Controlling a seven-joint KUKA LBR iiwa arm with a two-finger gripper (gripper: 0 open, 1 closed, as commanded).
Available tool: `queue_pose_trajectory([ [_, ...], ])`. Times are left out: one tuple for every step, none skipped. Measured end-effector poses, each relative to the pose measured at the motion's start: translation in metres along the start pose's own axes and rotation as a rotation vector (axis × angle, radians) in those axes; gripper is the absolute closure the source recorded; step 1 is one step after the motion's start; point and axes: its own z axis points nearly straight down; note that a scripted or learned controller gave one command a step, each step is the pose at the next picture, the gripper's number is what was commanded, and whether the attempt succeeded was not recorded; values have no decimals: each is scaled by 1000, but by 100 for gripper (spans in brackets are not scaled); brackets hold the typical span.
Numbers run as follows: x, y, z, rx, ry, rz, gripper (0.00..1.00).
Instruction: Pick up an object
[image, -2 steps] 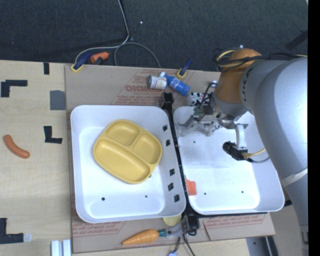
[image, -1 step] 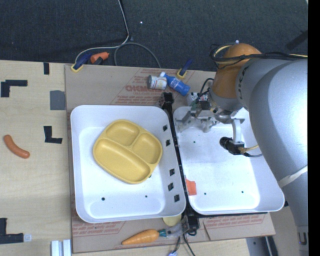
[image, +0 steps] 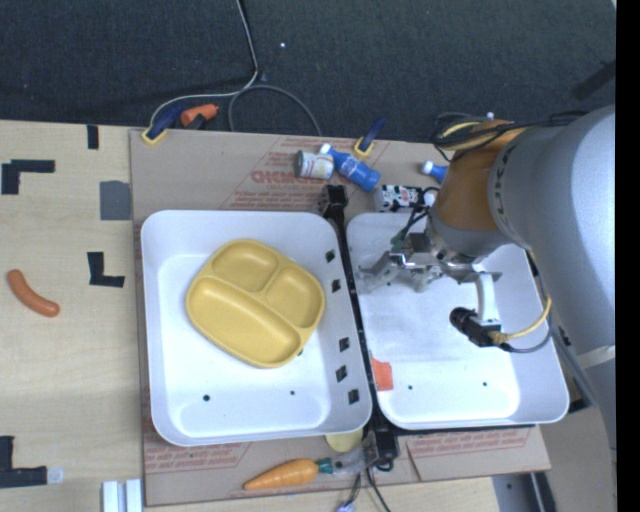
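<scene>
- Risk first: the arm (image: 560, 200) hangs low over the right bin (image: 440, 400), and the only loose thing I can make out there is a small orange scrap (image: 382, 376) tight against the bin's left wall, where the jaws would likely scrape the wall and slip.
- Jaws (image: 400, 268): too tangled with metal parts to tell open from closed, or whether anything is held.
- Yellow plate (image: 258, 300): smooth moulded plastic, three compartments, lying in the left bin (image: 180, 400); broad, shallow, hard to pinch.
- Bins: glossy white, rounded corners.

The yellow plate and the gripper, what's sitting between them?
In the camera view, the black divider where the two bins meet lies between the yellow plate and the gripper; otherwise just bare white bin floor.
</scene>
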Motion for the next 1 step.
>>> queue_pose_trajectory([
  [-14, 54, 2, 0, 1, -3, 0],
])
